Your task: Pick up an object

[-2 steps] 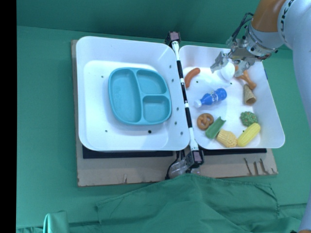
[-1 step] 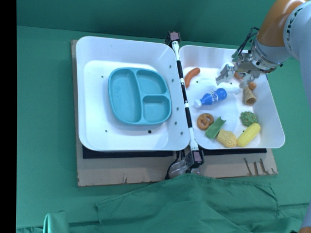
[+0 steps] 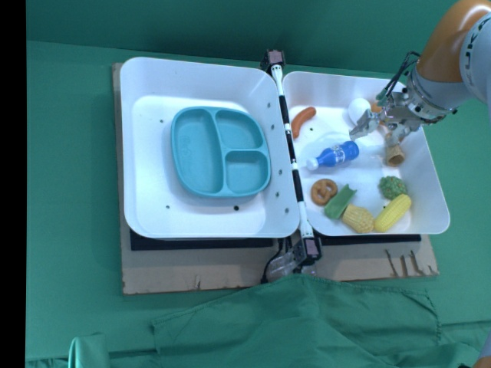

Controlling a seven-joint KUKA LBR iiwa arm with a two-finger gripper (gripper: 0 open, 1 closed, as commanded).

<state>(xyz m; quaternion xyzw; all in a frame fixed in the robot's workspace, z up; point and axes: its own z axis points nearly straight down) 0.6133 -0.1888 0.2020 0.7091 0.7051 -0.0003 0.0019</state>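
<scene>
Single arm enters from the right edge, upper corner, grey links with the orange band above the wrist. Wrist angled down and toward the left. Gripper (image 3: 381, 126) sits low at the end of the wrist, its metal fingers (image 3: 362, 128) pointing down-left and spread apart, with nothing visible between them.

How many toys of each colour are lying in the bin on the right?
Yellow corn cobs: 2
Green broccoli: 1
Blue bottle: 1
Orange-red sausage: 1
Brown pretzel: 1
Tan cone: 1
White ball: 1
Total: 8
</scene>
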